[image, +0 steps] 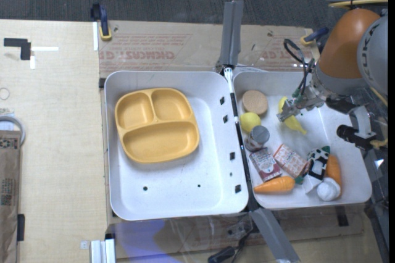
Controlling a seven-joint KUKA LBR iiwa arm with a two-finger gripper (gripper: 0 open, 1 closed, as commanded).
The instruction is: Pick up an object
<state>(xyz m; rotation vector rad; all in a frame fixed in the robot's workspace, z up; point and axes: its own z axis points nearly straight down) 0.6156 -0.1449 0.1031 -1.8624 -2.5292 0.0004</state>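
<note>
We find the arm reaching into the right bin (364, 194), with the gripper (290, 108) low over the upper middle of that bin and directly against a yellow banana-shaped toy (295, 124). We cannot tell whether the gripper is open or closed, nor whether the toy sits within it, since the view is too small at that spot. We judge the step in hand to be the descent or the grasp itself; no object is clearly lifted. The remaining candidates lie in the same bin: a round tan disc (254, 102), a yellow ball (249, 121), a small grey-lidded can (258, 135), an orange carrot (275, 185) and a white ball (328, 191). The left bin (179, 197) carries a yellow divided plate (157, 125). In our judgement the next move calls for a firm closure on the toy and a straight lift clear of its neighbours.
</note>
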